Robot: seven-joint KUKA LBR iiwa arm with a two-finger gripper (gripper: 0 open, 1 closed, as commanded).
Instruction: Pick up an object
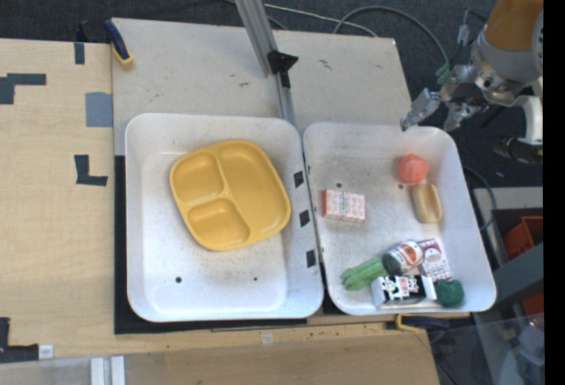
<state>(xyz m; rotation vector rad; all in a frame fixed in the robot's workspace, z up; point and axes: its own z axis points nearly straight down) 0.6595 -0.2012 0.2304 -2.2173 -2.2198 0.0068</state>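
The right bin (328, 145) holds a red ball (412, 168), a tan bun-shaped piece (427, 202), a small pink-and-white carton (342, 206), a green toy (363, 274), a tin can (405, 257), a black-and-white carton (402, 289) and a dark green lump (450, 292). My gripper (434, 108) hangs over the bin's far right corner, above and behind the red ball, apart from every object. Its fingers (418, 111) are spread with nothing between them.
A yellow divided plate (229, 193) lies in the left bin (146, 286). A slanted metal pole (252, 8) rises behind the bins, with cables on the bench. A blue-and-yellow clamp (118, 42) sits at the far left corner.
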